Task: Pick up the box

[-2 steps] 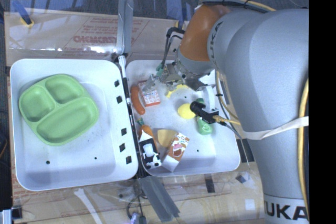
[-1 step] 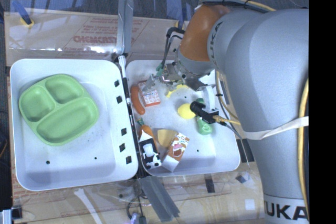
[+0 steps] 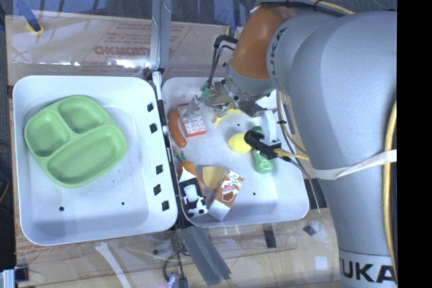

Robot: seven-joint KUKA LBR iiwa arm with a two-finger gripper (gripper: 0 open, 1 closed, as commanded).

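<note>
pincer (image 3: pixel 206 99) low over right bin's (image 3: pixel 283 209) far-left part, grip state cannot tell | box (image 3: pixel 194 123), small, red-and-white, lies just beside the pincer tip, near bin's left wall | sausage (image 3: pixel 176 128) left of box | green divided plate (image 3: pixel 74 138) in left bin (image 3: pixel 40 226)

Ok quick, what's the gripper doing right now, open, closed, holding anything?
Gripper: cannot be told; it sits low in the right bin, just above the small box.

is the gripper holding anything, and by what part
Cannot be told: the gripper sits just above the box in the right bin, its tips unclear.
</note>
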